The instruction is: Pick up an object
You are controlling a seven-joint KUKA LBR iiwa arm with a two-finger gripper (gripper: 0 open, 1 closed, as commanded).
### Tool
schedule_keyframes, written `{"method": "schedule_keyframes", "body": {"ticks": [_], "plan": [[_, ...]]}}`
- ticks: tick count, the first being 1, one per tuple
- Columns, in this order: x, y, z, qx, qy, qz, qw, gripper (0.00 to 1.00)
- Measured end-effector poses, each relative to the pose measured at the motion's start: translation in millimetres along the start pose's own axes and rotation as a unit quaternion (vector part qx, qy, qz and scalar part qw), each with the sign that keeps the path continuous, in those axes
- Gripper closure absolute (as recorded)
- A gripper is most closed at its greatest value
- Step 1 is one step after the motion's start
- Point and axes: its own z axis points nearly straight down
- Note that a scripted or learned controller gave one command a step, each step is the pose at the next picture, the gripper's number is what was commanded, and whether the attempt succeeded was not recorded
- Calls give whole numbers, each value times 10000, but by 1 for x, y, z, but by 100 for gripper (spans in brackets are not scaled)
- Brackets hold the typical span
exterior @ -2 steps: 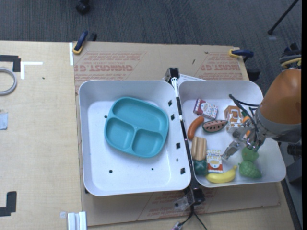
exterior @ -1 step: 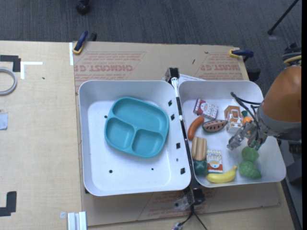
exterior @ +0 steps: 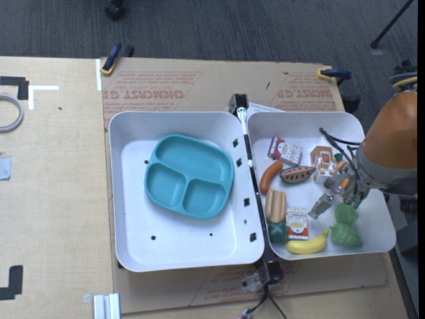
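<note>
Camera view looks down on a counter (exterior: 53, 198) with two white bins; the left bin (exterior: 126, 178) carries a teal divided plate (exterior: 188, 176), and the right bin (exterior: 372, 234) is crowded with toy food. We see our hand (exterior: 323, 205) low over the right bin, its metal fingers (exterior: 320, 208) spread a little apart with nothing between them. They hang just beside a small juice carton (exterior: 296, 220), with a yellow banana (exterior: 307, 244) below it and a green broccoli piece (exterior: 346, 234) at the right. A sausage (exterior: 270, 175), a loaf-like block (exterior: 275, 205) and a printed box (exterior: 285, 151) lie further left. We judge these toys light, rigid and rather slick. The carton looks the nearest target, best taken across its narrow flat sides; the banana's curve may slip.
</note>
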Motion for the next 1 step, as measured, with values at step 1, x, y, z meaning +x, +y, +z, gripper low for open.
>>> {"method": "schedule_keyframes", "body": {"ticks": [1], "plan": [[2,53,7,-7,-13,-817,9967,0]]}}
